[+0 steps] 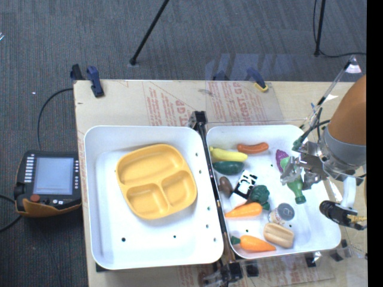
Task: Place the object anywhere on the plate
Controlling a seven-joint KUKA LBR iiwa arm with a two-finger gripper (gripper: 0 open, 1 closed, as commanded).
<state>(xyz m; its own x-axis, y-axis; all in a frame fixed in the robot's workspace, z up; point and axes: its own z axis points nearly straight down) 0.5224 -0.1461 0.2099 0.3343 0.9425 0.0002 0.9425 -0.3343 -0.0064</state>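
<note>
Looking down at the desk (143, 100), we see the hand (297, 178) at 3 o'clock of the right bin (311, 220), closed on a green bottle (297, 191) that hangs between its fingers above the bin floor. Red printed lettering runs across the desk's board, too slanted for us to read. At 9 o'clock, the left bin (102, 220) holds the yellow plate (157, 179), with three compartments. Below the hand, the right bin holds a banana (227, 155), a sausage (253, 147), two carrots (244, 210), a bread roll (279, 235) and broccoli (259, 193).
</note>
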